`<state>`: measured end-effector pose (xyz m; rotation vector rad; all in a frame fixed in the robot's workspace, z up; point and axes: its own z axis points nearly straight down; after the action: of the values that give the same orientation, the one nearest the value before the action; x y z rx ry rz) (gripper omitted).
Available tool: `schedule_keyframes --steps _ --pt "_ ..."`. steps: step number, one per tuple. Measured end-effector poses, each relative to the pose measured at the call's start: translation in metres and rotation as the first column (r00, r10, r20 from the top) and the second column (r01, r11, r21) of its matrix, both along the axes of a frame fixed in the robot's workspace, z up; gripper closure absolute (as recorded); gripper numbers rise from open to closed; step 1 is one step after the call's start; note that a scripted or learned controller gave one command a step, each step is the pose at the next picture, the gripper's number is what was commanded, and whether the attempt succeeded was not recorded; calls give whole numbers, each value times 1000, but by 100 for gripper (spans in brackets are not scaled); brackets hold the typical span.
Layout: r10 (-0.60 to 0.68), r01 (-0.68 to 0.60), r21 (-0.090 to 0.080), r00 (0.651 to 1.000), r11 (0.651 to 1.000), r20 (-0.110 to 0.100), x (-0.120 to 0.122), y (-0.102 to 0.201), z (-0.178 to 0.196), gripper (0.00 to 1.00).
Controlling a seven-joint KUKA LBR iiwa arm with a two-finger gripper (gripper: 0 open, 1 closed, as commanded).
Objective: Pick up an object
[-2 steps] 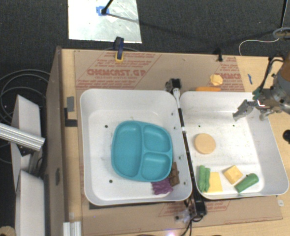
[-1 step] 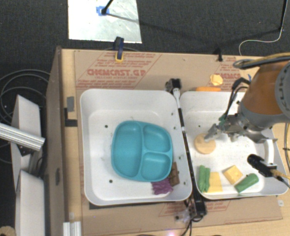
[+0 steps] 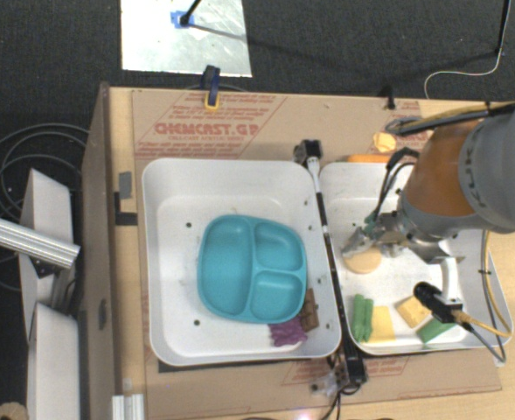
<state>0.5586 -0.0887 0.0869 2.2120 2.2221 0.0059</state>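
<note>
In the right bin [image 3: 353, 191], my gripper [image 3: 365, 241] points down and to the left, right above a pale tan round piece [image 3: 365, 261] on the bin floor. It stands very close to that piece, and I cannot tell whether they touch. Along the right bin's front lie a green piece [image 3: 361, 315], a yellow piece [image 3: 383, 324], a yellow wedge [image 3: 407, 311] and another green piece [image 3: 433, 330]. The grey arm with its orange band [image 3: 445, 182] covers the bin's right half.
The left bin [image 3: 174, 199] holds a blue divided plate [image 3: 253, 268], with a purple piece [image 3: 285, 332] and a brown piece [image 3: 309, 313] at its front right corner. An orange item [image 3: 367, 157] lies at the right bin's back rim. The ridge between the bins [image 3: 325, 243] runs just left of the gripper.
</note>
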Motion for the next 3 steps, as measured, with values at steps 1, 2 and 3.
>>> schedule_keyframes --steps 1,2,3 --pt "-2 2 0 1000 1000 10 3 -1 14 100" --pt "-2 2 0 1000 1000 9 3 -1 13 0" --pt "3 -3 -1 1000 1000 3 86 -11 -2 0"
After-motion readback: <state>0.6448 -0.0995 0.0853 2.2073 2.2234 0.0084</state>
